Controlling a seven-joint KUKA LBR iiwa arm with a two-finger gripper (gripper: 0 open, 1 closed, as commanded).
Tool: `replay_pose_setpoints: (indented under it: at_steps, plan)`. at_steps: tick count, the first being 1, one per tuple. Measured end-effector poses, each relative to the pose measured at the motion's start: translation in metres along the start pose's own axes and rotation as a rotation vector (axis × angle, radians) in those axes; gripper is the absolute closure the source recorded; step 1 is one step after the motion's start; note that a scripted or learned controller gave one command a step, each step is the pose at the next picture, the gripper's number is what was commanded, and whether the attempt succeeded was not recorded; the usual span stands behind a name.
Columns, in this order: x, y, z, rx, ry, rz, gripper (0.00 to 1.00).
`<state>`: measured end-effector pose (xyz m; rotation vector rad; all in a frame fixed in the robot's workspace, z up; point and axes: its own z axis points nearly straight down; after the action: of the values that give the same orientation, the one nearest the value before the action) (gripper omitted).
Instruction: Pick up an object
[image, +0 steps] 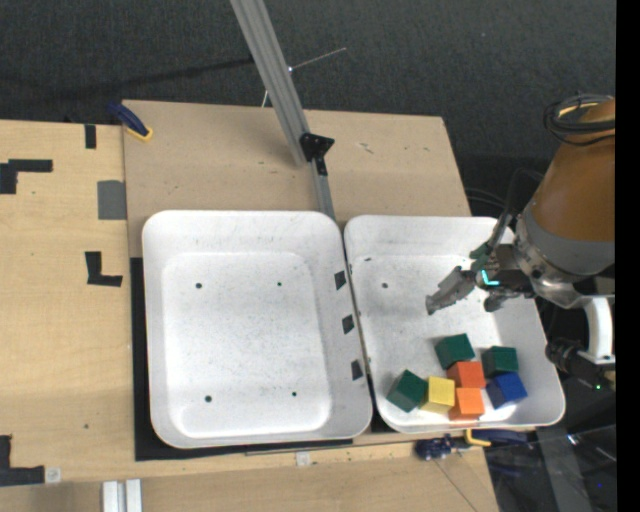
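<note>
Several small blocks lie clustered in the front right corner of the right bin (400, 232): a dark green one (455, 350), a second green one (500, 358), an orange one (467, 375), a blue one (507, 388), a yellow one (441, 391), another orange one (469, 402) and a green one (407, 390). My gripper (440, 299) hangs over the middle of the right bin, above and just left of the cluster, tilted down to the left. I see nothing held in it.
The left bin (240, 330) sits beside the right one. A slanted metal pole (285, 85) with a black clamp rises behind the bins. The grey and orange arm (575, 215) covers the right bin's right rim.
</note>
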<state>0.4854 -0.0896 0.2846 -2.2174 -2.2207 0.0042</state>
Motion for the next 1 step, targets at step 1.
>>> replay_pose_setpoints:
  at_steps: [1]
  plan:
    - [-0.0002, 0.0006, -0.0015, -0.003, 0.000, 0.000, 0.00]
